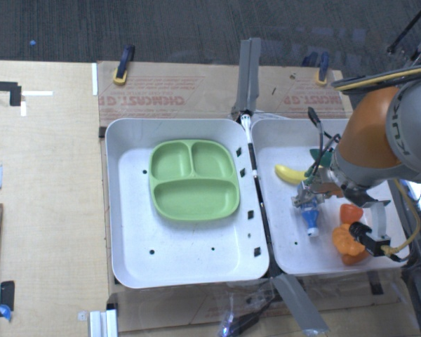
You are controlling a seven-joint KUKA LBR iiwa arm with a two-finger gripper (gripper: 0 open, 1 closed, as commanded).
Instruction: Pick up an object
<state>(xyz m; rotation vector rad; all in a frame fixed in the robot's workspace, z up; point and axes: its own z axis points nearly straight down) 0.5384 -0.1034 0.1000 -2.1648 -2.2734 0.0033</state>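
Arm (379,128) is reaching in from the right, hanging over the right bin (284,255). Gripper (307,201) is sitting low near the bin's middle; finger state: cannot tell. Blue-and-white tube (311,221) is lying just beneath it. Banana (289,173) is lying toward the bin's far edge. Orange objects (347,241) are resting by the near right corner. Green divided plate (194,180) is sitting in the left bin (126,251), toward its far edge.

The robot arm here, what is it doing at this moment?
The grey and orange arm reaches into the right bin, its claw low over a small blue object. A banana lies just beside it, and orange items sit nearer the bin's corner. The left bin holds a green divided plate.
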